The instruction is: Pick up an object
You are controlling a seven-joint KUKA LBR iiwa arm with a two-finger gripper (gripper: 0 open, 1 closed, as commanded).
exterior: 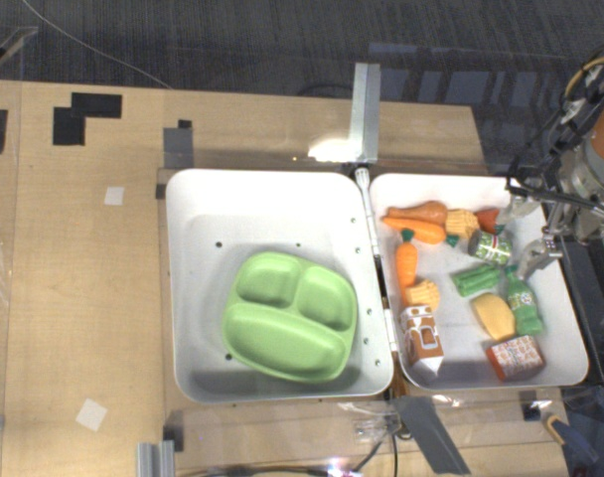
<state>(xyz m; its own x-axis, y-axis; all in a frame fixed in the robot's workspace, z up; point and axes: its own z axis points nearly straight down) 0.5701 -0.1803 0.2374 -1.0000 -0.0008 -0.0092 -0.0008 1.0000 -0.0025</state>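
The right bin [570, 361] holds several toy foods. Along its far side lie an orange squash [421, 213], a carrot [427, 233], a corn cob [461, 224] and a green can [491, 247]. Nearer are a small carrot [406, 261], a green vegetable [478, 280], a yellow piece [494, 316], a red box [514, 357] and a brown carton [422, 336]. My gripper [529, 233] hangs over the bin's right side, just right of the green can. Its fingers stand apart with nothing between them.
A green divided plate [290, 316] lies in the left bin [198, 207]. A metal post [366, 117] stands behind the wall between the bins. The arm's grey body [592, 172] and cables hang over the right bin's far right corner.
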